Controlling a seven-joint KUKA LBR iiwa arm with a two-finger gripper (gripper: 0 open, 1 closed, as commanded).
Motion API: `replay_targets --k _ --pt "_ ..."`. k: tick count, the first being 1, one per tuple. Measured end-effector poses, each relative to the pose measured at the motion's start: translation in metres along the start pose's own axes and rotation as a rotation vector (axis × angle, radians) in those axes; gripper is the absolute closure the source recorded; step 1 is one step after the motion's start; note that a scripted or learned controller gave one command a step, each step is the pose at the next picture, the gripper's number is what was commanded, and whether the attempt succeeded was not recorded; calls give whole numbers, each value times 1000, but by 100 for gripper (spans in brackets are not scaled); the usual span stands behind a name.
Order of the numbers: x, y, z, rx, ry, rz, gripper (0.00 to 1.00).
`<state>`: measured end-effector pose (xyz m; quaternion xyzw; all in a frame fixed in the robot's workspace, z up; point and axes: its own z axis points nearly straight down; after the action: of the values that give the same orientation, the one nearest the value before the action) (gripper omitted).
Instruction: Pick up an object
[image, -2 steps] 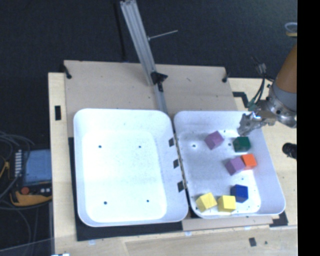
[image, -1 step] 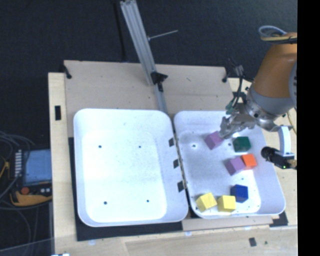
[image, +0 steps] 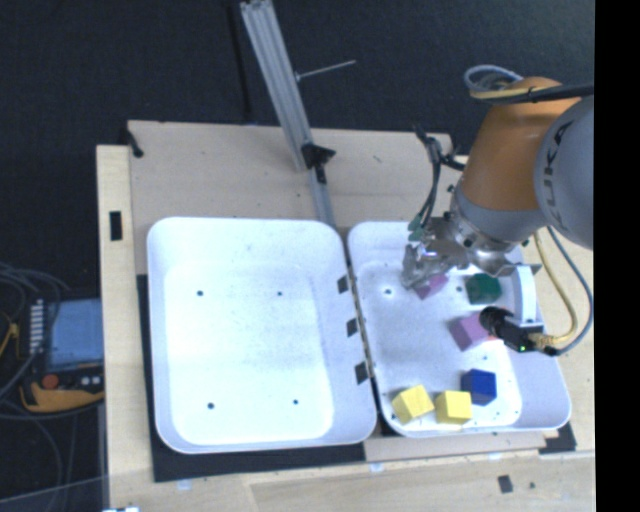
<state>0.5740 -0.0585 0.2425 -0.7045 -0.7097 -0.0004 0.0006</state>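
Observation:
My gripper (image: 425, 272) hangs over the upper middle of the right bin (image: 395, 330), below the orange wrist band. A small purple block (image: 432, 285) sits right at its fingertips, and I cannot see whether the fingers close on it. A green block (image: 483, 289) lies just to the right of it. Lower down rest a larger purple block (image: 467, 330), a blue block (image: 480, 385), and two yellow blocks (image: 412, 403) (image: 453, 406) near the bin's front wall.
The left bin (image: 245, 330) is beside the right one. A slanted metal rail (image: 290, 100) rises behind the bins. Cables and a black fitting (image: 510, 330) hang from the arm over the right bin's right side.

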Motion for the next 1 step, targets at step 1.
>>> replay_targets --k 1 --pt "47 -13 5 0 -1 1 100"
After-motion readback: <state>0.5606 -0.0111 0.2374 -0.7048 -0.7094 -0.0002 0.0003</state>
